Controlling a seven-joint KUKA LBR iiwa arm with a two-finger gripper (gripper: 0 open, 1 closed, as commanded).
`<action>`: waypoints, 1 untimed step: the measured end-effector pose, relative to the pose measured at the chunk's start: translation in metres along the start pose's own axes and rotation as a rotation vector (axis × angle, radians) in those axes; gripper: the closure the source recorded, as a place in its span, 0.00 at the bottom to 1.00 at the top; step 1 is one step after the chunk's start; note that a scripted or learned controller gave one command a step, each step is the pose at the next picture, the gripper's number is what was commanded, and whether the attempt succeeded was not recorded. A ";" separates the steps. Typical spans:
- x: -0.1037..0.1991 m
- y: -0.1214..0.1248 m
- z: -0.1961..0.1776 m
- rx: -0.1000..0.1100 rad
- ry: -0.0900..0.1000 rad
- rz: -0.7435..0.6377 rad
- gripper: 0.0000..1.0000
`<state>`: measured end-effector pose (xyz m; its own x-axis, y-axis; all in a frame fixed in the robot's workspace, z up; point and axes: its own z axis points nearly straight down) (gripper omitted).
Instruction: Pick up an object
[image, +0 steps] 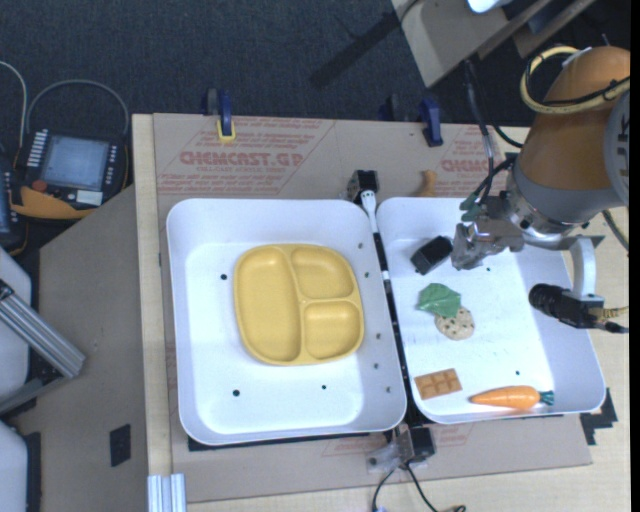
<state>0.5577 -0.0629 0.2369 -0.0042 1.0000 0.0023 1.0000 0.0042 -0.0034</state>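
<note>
— Gripper (472, 252) status?
— Hovers over the right bin (560, 350), just beside one small black block (431, 253); fingers' state cannot be told.
— Count in that bin?
— One green leaf (438, 297) touching one speckled cookie (455, 323), one brown cracker (437, 383), one orange carrot (510, 397).
— Left bin (200, 300)?
— One yellow divided plate (298, 303).

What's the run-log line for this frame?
gripper over right white bin | beside small black block | nothing visibly held | orange toy carrot untouched

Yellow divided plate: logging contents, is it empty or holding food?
Empty: the yellow divided plate shows three bare compartments in the left bin.
</note>
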 end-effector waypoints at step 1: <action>0.051 -0.001 -0.001 -0.001 0.000 -0.002 1.00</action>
<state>0.5569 -0.0123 0.2382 -0.0057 1.0000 0.0027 1.0000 0.0057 -0.0023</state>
